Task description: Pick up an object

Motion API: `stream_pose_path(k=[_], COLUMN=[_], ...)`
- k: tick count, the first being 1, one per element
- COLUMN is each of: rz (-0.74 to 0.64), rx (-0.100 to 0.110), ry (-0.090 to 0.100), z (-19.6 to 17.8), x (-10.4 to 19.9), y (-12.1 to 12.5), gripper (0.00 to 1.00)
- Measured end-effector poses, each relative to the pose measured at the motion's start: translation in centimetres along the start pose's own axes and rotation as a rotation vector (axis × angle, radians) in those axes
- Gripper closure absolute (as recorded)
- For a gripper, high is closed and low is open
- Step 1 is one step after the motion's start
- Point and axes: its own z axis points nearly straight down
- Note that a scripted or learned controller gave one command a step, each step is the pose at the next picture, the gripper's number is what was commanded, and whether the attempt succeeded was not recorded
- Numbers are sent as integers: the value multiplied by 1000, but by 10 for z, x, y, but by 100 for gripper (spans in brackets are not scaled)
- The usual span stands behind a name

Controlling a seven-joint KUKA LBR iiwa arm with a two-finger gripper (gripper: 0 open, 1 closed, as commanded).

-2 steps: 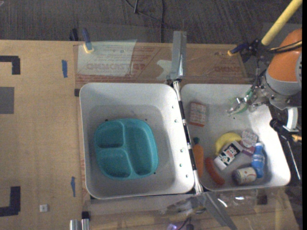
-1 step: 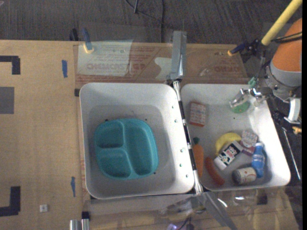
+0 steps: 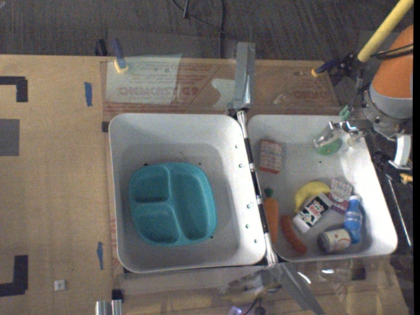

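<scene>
My gripper (image 3: 333, 135) hangs over the far right corner of the right bin (image 3: 374, 176), below the arm's orange band (image 3: 392, 77). A small green object (image 3: 330, 147) lies right under its tip; whether it is gripped is unclear. Other items lie in that bin: a reddish packet (image 3: 270, 156), a carrot (image 3: 271, 214), a red sausage (image 3: 293, 235), a yellow banana (image 3: 311, 191), a white and black carton (image 3: 311, 214), a can (image 3: 335, 239), a blue bottle (image 3: 354, 218) and a round pinkish piece (image 3: 341, 189).
The left bin (image 3: 131, 136) holds a teal divided plate (image 3: 172, 202). A metal divider (image 3: 252, 189) runs between the bins. Cables and a yellow rod (image 3: 384, 25) crowd the far right by the arm. Brown cardboard (image 3: 52, 176) covers the bench at left.
</scene>
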Motion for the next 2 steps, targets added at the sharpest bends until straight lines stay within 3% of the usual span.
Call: stream_pose_path(k=[1, 2], rz=[0, 0], rx=[-5, -5], ry=[-3, -3], z=[-12, -11], x=[-1, -1], y=[1, 1], gripper=[100, 0])
